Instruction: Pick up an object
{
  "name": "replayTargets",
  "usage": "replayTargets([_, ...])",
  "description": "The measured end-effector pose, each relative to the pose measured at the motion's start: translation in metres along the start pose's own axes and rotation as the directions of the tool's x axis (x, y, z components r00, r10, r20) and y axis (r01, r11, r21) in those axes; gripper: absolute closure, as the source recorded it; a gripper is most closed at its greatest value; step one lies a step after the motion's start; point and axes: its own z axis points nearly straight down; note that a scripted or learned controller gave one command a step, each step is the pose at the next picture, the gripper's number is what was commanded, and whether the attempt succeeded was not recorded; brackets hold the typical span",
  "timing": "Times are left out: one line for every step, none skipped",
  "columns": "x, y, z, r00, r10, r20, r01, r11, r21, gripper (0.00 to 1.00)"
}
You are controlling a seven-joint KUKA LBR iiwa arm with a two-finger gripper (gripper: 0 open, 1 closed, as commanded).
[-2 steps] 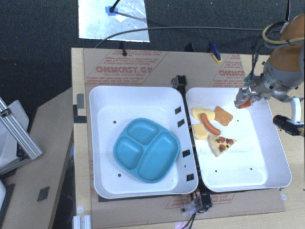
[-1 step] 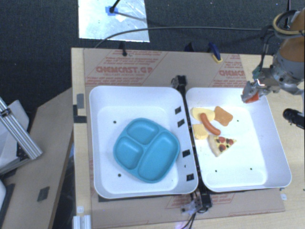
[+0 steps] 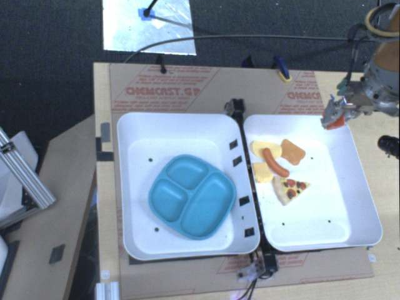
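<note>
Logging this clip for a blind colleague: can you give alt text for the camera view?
The gripper hangs over the right bin's upper right edge with something orange-red between its fingers; toy hot dog, pizza slice and other play food lie in that bin. The left bin holds a blue divided plate.

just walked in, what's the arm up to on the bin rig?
The KUKA arm's end effector hangs over the far right corner of the right bin, with something small and orange-red at its tip; too blurred to say it is gripped. Toy food lies in that bin: a hot dog, a pizza slice, an orange piece and yellow pieces. A blue divided plate sits in the left bin.
</note>
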Motion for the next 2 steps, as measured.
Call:
replayTargets([0.047,-0.002,0.003,1.000,-0.003,-0.002,0.003,1.000,0.003,1.00])
replayTargets([0.091,-0.009,0.007,1.000,-0.003,-0.002,0.003,1.000,0.004,1.00])
